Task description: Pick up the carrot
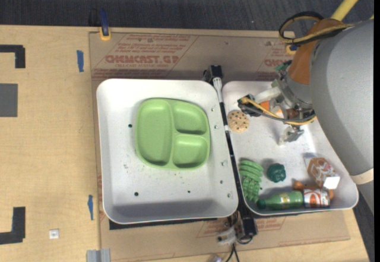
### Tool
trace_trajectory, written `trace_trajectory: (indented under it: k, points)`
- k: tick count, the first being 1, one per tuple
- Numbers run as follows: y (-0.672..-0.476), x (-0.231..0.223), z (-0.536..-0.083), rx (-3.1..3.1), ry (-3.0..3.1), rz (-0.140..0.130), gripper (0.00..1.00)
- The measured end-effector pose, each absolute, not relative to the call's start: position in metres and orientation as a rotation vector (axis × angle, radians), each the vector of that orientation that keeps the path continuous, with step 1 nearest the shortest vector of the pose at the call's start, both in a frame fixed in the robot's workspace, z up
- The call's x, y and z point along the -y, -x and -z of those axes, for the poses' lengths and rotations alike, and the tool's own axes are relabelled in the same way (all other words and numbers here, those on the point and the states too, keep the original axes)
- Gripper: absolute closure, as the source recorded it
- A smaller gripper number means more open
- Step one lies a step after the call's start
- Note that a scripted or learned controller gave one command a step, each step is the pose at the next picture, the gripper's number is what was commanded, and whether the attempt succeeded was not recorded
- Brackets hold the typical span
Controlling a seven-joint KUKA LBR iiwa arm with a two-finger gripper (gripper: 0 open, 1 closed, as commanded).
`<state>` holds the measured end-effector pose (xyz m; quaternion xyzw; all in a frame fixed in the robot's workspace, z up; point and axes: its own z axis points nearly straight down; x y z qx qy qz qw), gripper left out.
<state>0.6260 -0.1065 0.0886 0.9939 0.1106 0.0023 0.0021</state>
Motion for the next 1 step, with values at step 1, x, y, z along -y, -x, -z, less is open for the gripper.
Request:
trace_trajectory:
  k: [1]
  points:
    - [-0.6146, 0.1046, -0.0889, -0.315, -3.123, -0.012, 0.0]
